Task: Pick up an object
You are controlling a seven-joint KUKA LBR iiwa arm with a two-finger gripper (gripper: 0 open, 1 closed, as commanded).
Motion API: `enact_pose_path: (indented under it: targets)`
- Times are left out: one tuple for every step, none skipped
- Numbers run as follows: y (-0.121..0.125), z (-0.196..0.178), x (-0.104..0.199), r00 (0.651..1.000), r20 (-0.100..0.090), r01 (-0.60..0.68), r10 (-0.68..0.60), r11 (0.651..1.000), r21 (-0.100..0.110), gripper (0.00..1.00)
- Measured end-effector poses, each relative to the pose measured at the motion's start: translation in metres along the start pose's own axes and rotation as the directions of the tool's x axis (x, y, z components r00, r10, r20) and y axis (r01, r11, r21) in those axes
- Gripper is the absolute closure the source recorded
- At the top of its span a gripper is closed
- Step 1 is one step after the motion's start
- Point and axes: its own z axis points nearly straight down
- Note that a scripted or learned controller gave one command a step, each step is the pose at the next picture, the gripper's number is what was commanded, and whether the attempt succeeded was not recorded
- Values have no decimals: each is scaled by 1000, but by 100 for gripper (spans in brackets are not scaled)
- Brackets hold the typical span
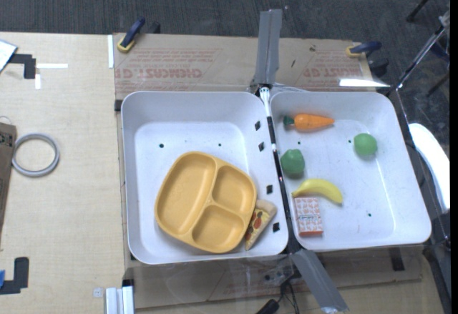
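Nearest: small box [308, 217] flat at right bin [411, 184] front, light, stiff, pinch its long edges | banana [319, 190] just behind, smooth, curved, take midway | carrot [312, 121] at back | end effector: state cannot be told

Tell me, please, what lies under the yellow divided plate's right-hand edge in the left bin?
A pizza slice pokes out from beneath the yellow divided plate; its covered part is hidden, as is anything else under the plate.
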Motion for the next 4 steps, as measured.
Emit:
enact_pose_path:
  targets:
    - [8, 30, 53, 997, -11, 71, -71, 997, -3, 100]
    - [-3, 30, 6, 999, -9, 45, -45, 999, -5, 100]
    - [-9, 30, 17, 1000, -11, -27, 27, 1000, -3, 100]
    - [-7, 22, 16, 1000, -10, -24, 24, 1000, -2, 100]
